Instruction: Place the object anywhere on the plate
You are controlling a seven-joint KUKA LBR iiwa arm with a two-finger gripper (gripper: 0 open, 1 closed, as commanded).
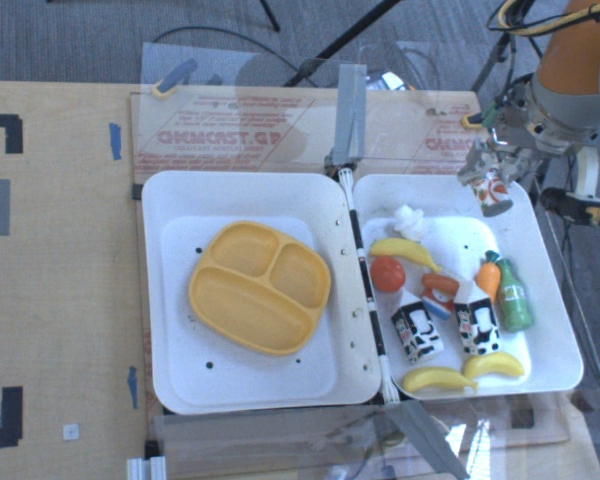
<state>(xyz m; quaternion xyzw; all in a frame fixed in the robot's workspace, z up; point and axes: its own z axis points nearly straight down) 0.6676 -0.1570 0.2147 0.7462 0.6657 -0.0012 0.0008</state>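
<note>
With a small red-and-white object [493, 192] pinched in my closed gripper [490, 183] above the right bin's [555, 313] far corner, I should carry it level leftward over the yellow divided plate [260, 286] before lowering.

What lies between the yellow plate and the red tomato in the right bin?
In the camera view, between the yellow plate and the tomato lie bare white floor of the left bin and the two bins' adjoining rims, nothing else.
</note>
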